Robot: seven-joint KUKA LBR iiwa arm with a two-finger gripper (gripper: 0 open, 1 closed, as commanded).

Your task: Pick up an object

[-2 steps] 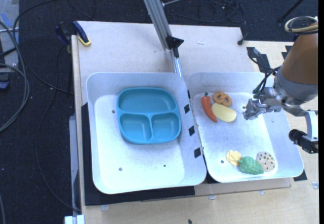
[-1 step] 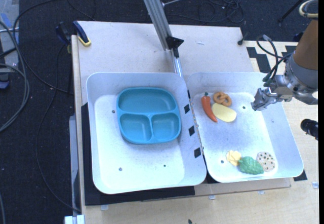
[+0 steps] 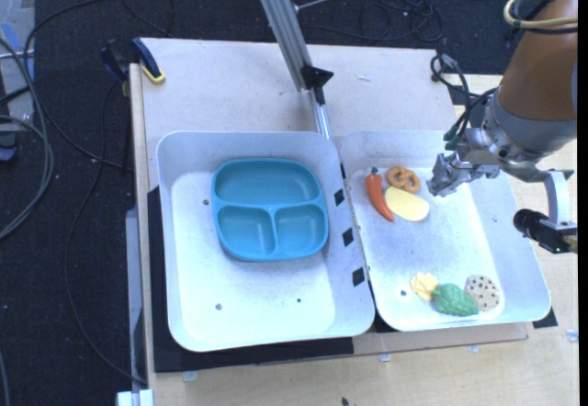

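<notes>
Picking cleanly means lowering the tool (image 3: 445,176) straight over the yellow piece (image 3: 408,206), at its seven o'clock in the right bin (image 3: 514,239), clear of the carrot (image 3: 378,197); its opening I cannot tell.

On the worktop (image 3: 230,83), 2 bins sit side by side. The left bin (image 3: 184,303) holds a divided plate (image 3: 270,208). In the right bin (image 3: 514,248), a potato (image 3: 408,206) serves as landmark: a carrot (image 3: 378,197) lies just left of it, a pretzel (image 3: 402,178) just behind, the hand (image 3: 443,182) to its right, and broccoli (image 3: 454,299) and a cookie (image 3: 481,291) well in front.
</notes>
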